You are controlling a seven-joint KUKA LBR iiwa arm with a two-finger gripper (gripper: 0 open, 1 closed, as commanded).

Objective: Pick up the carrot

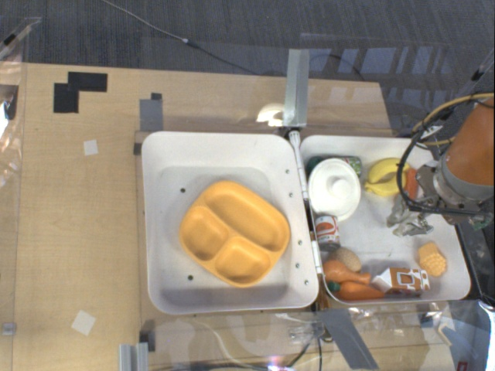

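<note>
The carrot (pixel 360 291) is a short orange piece lying along the front wall of the right bin (pixel 387 242), near its front-left corner. It touches another orange and beige item (pixel 341 267) just behind it. My gripper (pixel 411 224) hangs low over the bin floor in the right-middle of that bin, about a hand's width behind and to the right of the carrot. Nothing shows in it. The grey arm with its orange band (pixel 473 151) reaches in from the right edge.
Around the gripper in the right bin lie a banana (pixel 384 176), a white bowl (pixel 334 188), a small can (pixel 327 230), a yellow corn piece (pixel 431 259) and a small carton (pixel 407 279). The left bin (pixel 162 207) holds a yellow divided plate (pixel 234 232).
</note>
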